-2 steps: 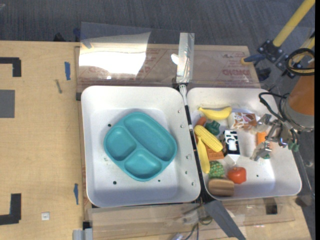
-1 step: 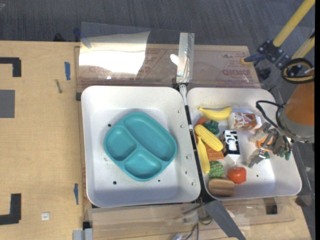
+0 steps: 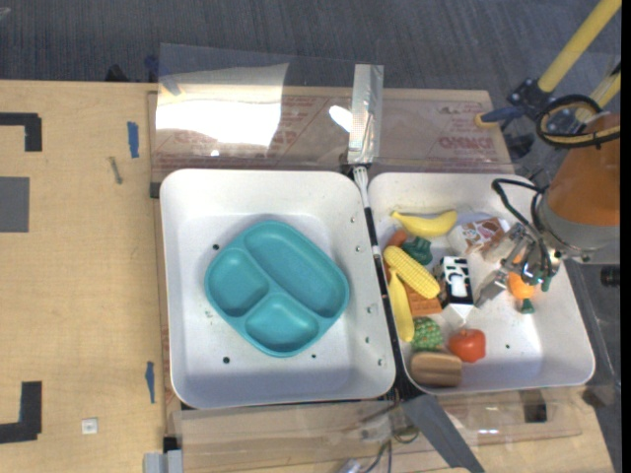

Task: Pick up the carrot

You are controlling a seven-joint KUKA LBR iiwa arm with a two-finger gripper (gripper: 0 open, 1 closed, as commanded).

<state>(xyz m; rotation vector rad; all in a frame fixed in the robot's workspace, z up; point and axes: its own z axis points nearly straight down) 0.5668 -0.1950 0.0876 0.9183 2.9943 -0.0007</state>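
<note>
From my remote seat I saw the pincer (image 3: 520, 272) at the right bin's (image 3: 567, 358) three o'clock side, its fingers closed around the carrot (image 3: 522, 286), orange with a green tip, just above the bin floor. At nine o'clock from it lay a banana (image 3: 426, 223), corn (image 3: 412, 270) and a tomato (image 3: 468, 344). The left bin (image 3: 187, 264) held a teal plate (image 3: 277, 286).

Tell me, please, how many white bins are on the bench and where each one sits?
2. The left shallow white bin holds a teal divided plate. The right shallow white bin beside it holds toy foods, with the gripper over it.
</note>
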